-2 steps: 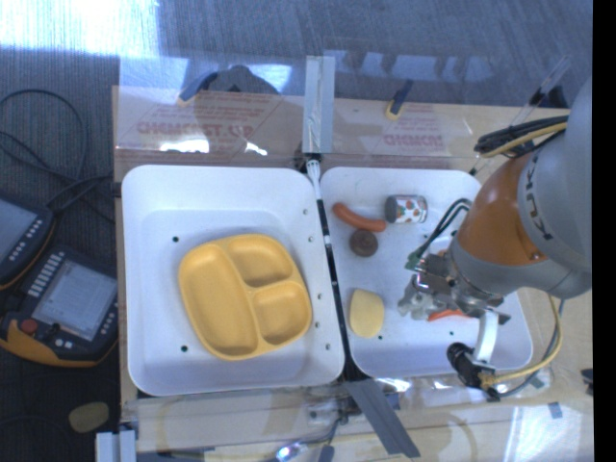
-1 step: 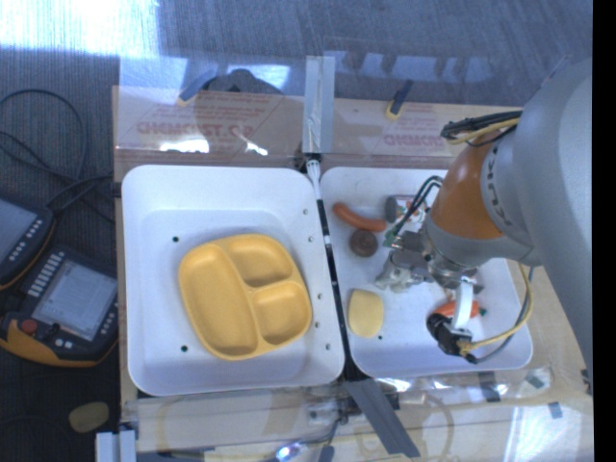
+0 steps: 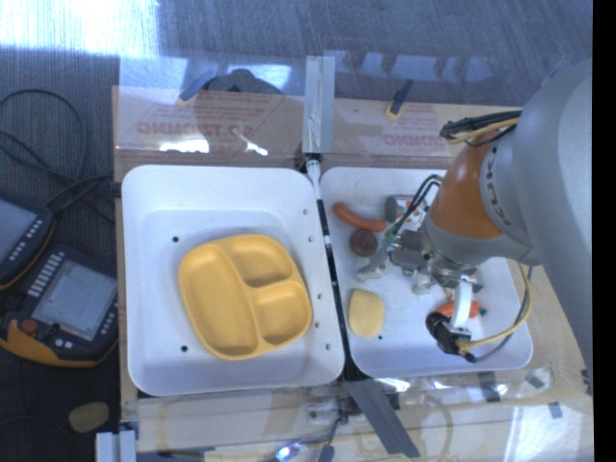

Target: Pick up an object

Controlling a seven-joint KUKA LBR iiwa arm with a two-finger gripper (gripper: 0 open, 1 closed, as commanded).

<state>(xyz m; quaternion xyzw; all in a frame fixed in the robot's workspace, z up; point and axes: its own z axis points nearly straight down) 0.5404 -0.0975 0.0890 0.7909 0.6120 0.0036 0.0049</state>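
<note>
We see a yellow divided tray (image 3: 244,295) lying in the left bin (image 3: 144,354). On the floor at far left rests a teach pendant (image 3: 58,306) with dark cables (image 3: 48,152).

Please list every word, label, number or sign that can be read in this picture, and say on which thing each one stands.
Red lettering on the cardboard behind the left bin: upside down, too blurred to read.
Red lettering on the cardboard behind the right bin: also too blurred.
Screen of the handheld controller: too small to read.
</note>
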